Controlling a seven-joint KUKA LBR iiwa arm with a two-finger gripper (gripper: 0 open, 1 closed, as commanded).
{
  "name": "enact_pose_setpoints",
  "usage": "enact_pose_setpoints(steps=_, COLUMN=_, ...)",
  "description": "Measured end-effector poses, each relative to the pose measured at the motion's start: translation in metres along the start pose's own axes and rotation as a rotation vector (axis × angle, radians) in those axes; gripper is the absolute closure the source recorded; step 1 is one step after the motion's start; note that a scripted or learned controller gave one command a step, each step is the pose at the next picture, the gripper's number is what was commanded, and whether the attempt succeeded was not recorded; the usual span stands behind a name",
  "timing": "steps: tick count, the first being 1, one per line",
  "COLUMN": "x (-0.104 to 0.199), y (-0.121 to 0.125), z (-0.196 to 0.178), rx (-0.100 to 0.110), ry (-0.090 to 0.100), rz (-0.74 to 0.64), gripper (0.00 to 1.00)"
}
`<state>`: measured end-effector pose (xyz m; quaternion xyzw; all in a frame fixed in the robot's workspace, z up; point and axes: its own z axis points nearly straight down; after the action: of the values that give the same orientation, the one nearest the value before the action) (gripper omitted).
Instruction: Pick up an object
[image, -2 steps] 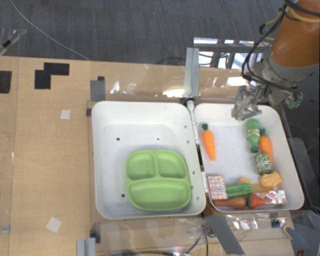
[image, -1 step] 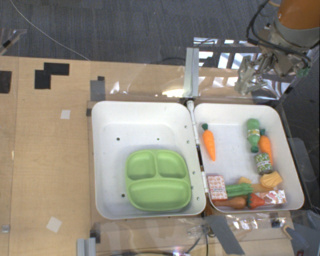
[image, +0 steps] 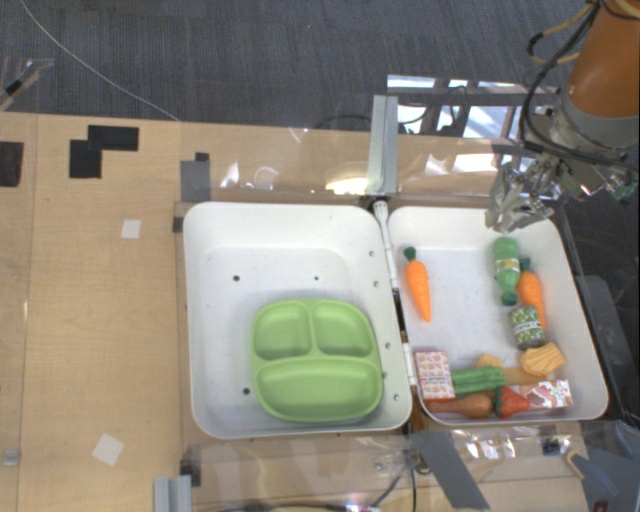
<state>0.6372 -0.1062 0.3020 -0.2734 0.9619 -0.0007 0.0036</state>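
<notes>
Toys crowd the right bin (image: 470, 262): you can count two carrots, one (image: 418, 284) lying alone at centre, another (image: 530, 293) among two green bottles (image: 507, 262), plus small cartons and play food heaped along the lower edge. Your end effector (image: 520, 208) hovers at upper right over the bin's far corner, holding nothing; its opening I cannot tell. One green divided plate (image: 316, 358) fills the left bin (image: 230, 260).

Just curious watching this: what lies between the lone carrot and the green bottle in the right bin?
Bare white bin floor. In the camera view nothing lies between the carrot and the green bottle.
</notes>
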Motion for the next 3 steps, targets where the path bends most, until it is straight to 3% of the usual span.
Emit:
enact_pose_setpoints(steps=1, x=-0.004, y=0.001, z=-0.015, rx=0.006, ry=-0.011, rz=-0.001, gripper=1.00)
enact_pose_setpoints(steps=2, x=-0.029, y=-0.017, z=-0.074, rx=0.006, ry=-0.007, rz=-0.038, gripper=1.00)
enact_pose_setpoints(steps=3, x=-0.019, y=-0.033, z=-0.129, rx=0.007, ry=-0.007, rz=-0.063, gripper=1.00)
